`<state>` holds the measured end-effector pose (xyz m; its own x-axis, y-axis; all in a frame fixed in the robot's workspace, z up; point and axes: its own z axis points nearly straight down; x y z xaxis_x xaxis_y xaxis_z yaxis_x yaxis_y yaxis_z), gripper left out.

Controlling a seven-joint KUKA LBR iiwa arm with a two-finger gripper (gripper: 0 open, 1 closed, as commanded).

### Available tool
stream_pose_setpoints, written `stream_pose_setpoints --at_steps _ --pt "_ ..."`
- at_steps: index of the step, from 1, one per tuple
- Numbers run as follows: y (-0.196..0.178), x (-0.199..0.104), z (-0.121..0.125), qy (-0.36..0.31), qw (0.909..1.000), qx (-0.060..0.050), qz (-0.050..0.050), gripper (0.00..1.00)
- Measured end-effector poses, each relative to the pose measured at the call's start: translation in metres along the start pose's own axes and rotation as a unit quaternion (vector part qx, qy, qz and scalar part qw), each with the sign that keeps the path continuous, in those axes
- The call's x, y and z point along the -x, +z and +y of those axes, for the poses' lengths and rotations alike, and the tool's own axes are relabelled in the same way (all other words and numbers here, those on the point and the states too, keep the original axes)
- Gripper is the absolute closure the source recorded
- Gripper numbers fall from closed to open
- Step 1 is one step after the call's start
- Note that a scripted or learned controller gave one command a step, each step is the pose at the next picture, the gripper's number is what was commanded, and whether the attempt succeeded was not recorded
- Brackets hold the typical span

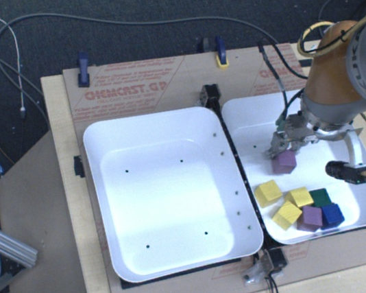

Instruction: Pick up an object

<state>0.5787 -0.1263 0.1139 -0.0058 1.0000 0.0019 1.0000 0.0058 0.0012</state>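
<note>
My gripper (285, 149) hangs over the middle of the right bin (248, 121), reaching in from the right. A purple block (284, 162) sits directly under its tip and touches it; whether it is gripped is hidden. Toward the bin's front lie several more blocks: a yellow block (268, 192), a second yellow one (287, 214), a third yellow one (300, 197), a green block (320, 197), a blue block (332, 215) and another purple block (312, 217).
The left bin (107, 190) stands beside the right one, the two walls meeting at a black divider clip (210, 93). Blue clamps (82, 63) hold the board at the back. Cables run across the dark floor behind.
</note>
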Motion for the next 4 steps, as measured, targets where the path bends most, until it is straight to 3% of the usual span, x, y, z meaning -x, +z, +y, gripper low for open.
stream_pose_setpoints --at_steps 1,2,3,4 --pt "0.001 0.004 -0.001 0.003 1.0000 0.000 -0.001 0.00" --pt "0.027 0.014 -0.012 0.003 1.0000 -0.001 -0.001 0.00" --pt "0.015 0.013 -0.011 0.003 1.0000 0.000 -0.001 1.00" --pt "-0.078 -0.073 0.083 -0.002 1.0000 0.004 0.000 1.00"
